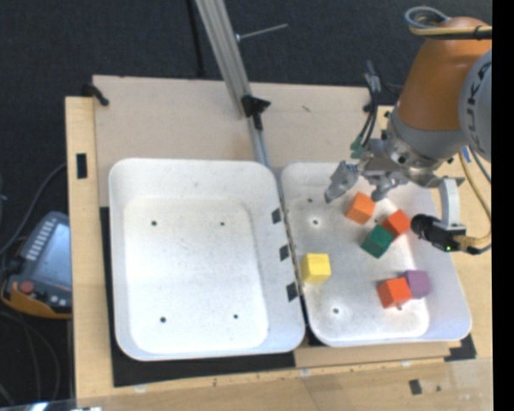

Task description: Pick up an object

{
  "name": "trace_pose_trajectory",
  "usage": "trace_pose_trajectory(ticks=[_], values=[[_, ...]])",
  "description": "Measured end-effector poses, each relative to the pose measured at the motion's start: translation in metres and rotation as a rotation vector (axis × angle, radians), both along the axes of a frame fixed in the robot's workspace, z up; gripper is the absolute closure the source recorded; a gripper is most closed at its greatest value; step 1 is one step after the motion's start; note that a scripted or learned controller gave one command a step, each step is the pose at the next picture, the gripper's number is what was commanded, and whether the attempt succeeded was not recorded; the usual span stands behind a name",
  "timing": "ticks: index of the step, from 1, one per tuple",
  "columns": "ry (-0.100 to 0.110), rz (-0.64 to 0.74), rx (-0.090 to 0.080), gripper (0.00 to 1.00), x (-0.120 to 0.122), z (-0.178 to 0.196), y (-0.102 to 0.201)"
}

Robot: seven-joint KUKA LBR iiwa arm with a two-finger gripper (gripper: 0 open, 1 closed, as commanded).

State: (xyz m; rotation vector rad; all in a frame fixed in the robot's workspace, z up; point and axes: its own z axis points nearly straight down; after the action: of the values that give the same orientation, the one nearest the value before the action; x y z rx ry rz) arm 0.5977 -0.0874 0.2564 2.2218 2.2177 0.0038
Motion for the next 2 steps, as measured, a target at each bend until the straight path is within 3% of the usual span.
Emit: trace_pose_trajectory(ticks=[1, 2], values=[[0.011, -0.004, -0.002, 0.00, -0.056, -0.117, -0.073], [0.002, 0.001, -0.003, 0.00, -0.017, -0.139, -0.061]])
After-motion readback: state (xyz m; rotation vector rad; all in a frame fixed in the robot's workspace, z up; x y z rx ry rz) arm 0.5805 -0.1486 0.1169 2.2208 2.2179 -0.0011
